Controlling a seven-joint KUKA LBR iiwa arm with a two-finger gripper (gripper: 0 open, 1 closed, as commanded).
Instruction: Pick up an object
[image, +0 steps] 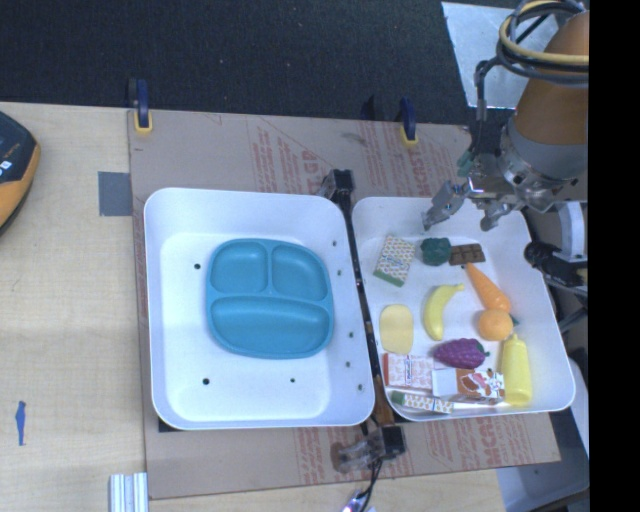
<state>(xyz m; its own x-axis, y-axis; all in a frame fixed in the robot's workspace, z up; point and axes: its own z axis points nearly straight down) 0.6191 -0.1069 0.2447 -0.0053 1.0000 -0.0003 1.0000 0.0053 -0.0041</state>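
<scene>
My gripper (468, 207) hangs over the far edge of the right bin (553, 300), its two fingers spread open with nothing between them. Just below it in the bin lie a dark green lump (435, 250) and a brown block (467, 254). Further down are a green patterned packet (394, 259), a carrot (487, 287), a banana (439, 309), an orange (494, 324), a pale yellow piece (396, 327), purple grapes (459, 352), a yellow bottle (516, 368) and small cartons (440, 382).
The left bin (170, 300) holds a blue divided plate (268, 298). Clamps (143, 105) pin the cardboard at the back. A yellow and black device (12, 165) sits at the far left of the bench.
</scene>
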